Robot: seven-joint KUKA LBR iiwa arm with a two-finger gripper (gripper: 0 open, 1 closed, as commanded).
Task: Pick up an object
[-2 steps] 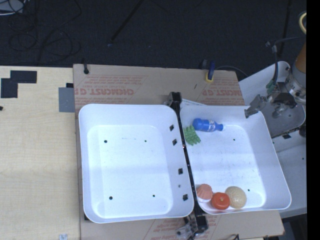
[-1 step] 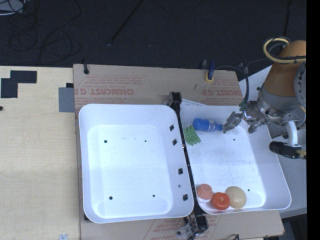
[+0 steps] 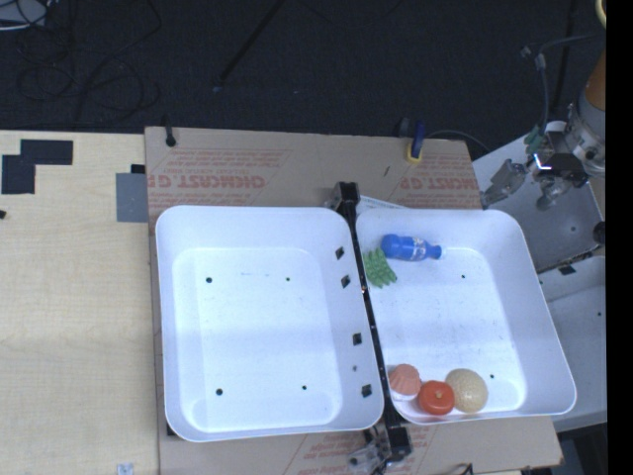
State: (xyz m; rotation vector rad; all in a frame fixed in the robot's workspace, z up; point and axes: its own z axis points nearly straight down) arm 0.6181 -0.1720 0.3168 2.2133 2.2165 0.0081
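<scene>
Two shallow white plastic bins [image 3: 259,228] sit side by side. Right of their black divider [image 3: 360,305]: one blue bottle [image 3: 409,248], one green leafy toy [image 3: 379,267], three round food toys [image 3: 436,390].

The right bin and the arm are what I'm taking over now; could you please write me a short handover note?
Gripper: up at the right edge, outside the bins, holding nothing that can be seen.
Right bin: blue bottle and green toy near its far left; pink piece, red ball and beige ball clustered at the near edge.
Done: nothing picked.
Left: choose one object, descend, grasp, lift.
</scene>
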